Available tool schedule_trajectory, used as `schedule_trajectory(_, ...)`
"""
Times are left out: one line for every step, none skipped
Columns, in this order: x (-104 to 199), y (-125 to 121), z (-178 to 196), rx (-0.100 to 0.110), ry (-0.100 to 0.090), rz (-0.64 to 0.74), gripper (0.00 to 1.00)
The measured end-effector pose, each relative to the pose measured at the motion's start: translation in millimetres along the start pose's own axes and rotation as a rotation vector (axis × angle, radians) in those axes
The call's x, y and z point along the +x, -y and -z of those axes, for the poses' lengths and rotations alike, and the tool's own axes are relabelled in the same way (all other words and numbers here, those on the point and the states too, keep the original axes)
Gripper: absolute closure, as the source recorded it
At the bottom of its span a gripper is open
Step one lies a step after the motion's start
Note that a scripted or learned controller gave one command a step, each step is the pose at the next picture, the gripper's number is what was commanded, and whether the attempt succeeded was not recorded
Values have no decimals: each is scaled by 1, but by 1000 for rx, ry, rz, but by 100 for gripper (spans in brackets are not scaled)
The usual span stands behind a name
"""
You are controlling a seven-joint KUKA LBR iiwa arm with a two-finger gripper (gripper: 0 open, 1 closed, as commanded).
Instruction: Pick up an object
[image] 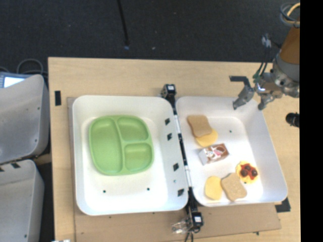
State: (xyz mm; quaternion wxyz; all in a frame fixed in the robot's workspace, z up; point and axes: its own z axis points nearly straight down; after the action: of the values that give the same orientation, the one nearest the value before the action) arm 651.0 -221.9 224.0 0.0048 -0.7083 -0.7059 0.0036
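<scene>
In the right bin (262, 150), nearest its front edge, a brown bread slice (234, 187) lies beside a yellow round (213, 187) — a red-topped piece (247, 171) just behind. Mid-bin, a wrapped packet (214, 153) lies with its long axis crosswise. Farther back, another slice (200, 125) overlaps a yellow piece (208, 137). Above the far corner hangs the gripper (251, 99) — fingers spread, grasping nothing.

Even, bright overhead light; the two shallow white plastic bins (229, 116) glare almost to blown-out white, shadows faint and soft. The frame looks grainy, slightly soft throughout, and the dark floor (151, 19) stays dim and noisy.
</scene>
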Motion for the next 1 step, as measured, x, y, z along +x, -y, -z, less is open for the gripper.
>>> schedule_trajectory(1, -3, 10, -14, 4, 4, 0)
